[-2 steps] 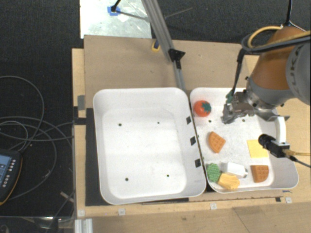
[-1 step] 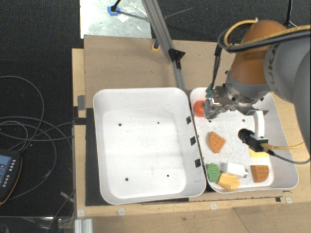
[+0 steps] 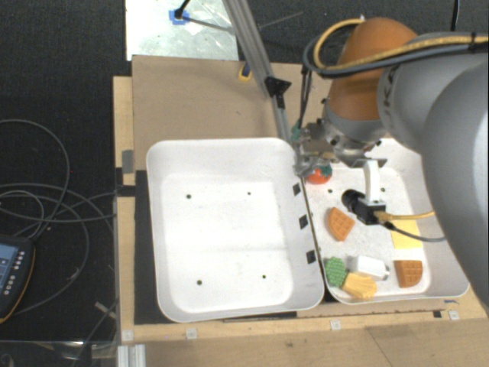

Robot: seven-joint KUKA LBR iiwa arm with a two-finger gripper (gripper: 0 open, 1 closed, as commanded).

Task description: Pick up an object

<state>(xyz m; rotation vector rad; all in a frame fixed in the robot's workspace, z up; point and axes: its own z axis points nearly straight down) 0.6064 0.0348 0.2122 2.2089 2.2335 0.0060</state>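
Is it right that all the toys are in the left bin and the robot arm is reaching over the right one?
Not quite. The camera view shows the toys, such as the orange wedge and the green piece, lying in the right bin, not the left bin. The arm does reach over the right one.

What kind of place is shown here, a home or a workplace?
Probably a robotics lab: a robot arm reaches over two white bins on a bench, with loose cables on the dark floor.

Two white bins (image 3: 221, 228), one arm (image 3: 428, 90)
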